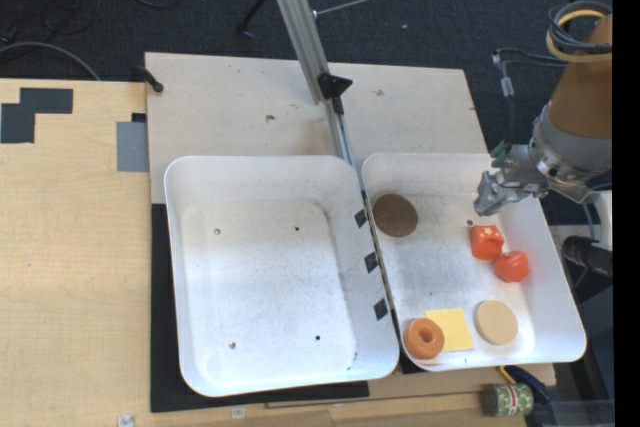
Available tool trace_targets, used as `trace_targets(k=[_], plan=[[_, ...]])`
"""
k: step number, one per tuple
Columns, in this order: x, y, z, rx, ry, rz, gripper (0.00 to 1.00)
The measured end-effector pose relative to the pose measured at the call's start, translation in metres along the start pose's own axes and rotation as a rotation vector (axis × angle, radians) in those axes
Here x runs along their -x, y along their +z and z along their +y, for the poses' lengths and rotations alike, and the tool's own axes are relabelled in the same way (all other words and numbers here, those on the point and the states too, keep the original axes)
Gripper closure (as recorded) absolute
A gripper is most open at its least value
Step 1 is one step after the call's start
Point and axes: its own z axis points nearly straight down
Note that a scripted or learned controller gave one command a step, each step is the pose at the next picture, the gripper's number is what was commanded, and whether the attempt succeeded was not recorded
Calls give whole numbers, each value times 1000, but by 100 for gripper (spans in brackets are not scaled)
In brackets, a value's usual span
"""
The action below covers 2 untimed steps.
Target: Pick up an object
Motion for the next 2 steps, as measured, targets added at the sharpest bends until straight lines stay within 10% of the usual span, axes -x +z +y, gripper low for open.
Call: trace_targets(k=[2], plan=[[-108,2,35,-5,-5,3,100]])
